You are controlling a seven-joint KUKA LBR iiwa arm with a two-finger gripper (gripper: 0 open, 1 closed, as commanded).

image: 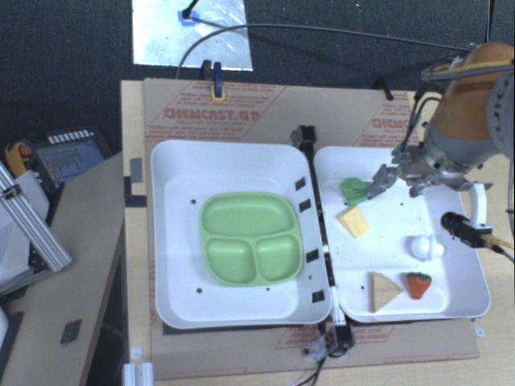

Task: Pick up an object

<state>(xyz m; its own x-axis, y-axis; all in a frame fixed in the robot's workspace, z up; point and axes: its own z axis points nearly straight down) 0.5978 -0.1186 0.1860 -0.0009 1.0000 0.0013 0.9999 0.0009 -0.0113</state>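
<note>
Two white bins on the worktop [137,240]. The left bin [173,215] holds a green divided plate [248,238]. The right bin [467,284] holds a yellow block [353,222], a white object [422,248], a tan wedge [384,289] beside a red strawberry [418,285], and a green leafy piece [352,190]. The arm [471,95] reaches in from the right, low over the bin's far side. Its gripper [375,188] touches the green piece; whether it is open or closed cannot be told.
</note>
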